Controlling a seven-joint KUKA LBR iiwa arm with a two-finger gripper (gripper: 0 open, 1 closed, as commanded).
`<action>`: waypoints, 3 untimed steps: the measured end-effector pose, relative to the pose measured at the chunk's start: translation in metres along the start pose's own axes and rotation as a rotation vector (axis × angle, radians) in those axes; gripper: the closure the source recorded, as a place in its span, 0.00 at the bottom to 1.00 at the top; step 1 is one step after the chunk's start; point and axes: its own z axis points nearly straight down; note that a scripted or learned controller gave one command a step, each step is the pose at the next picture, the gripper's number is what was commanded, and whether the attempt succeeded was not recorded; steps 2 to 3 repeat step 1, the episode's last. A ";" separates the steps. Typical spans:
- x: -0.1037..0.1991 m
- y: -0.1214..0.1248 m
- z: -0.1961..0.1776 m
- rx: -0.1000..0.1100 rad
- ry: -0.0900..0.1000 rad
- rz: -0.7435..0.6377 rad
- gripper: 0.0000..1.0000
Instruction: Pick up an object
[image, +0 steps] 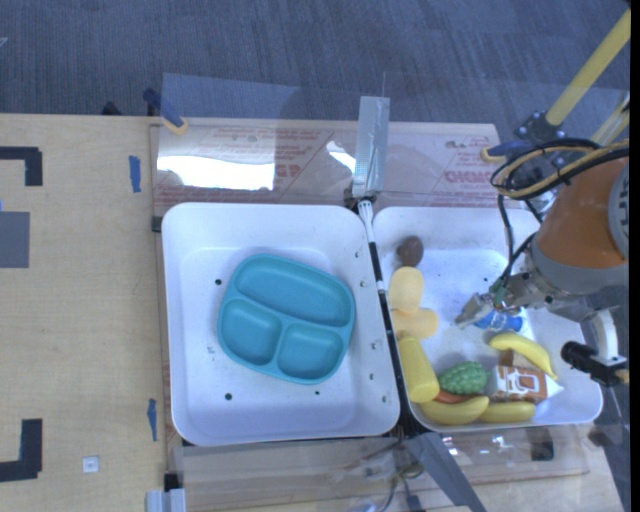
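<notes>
Gripper low in the right bin, with the loose objects lying ahead of it and below it.

The gripper hung over the right bin, reaching in from the right edge; whether it was released or clenched could not be told, and nothing could be seen held in it. A small blue item lay just beside the tip, too small to name. Nearest whole object was a banana, close below the tip, its long axis slanting down to the right. A green leafy toy and a printed carton sat farther toward the near wall. A yellow cluster lined the bin's left wall, well apart from the tool. The left bin held only a teal divided plate. Judged: the banana looked the shortest reach, taken across its slant.
</notes>
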 end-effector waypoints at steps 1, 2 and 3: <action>0.072 0.068 -0.092 -0.003 0.004 0.066 1.00; 0.072 0.068 -0.092 -0.003 0.004 0.066 1.00; 0.072 0.068 -0.092 -0.003 0.004 0.066 1.00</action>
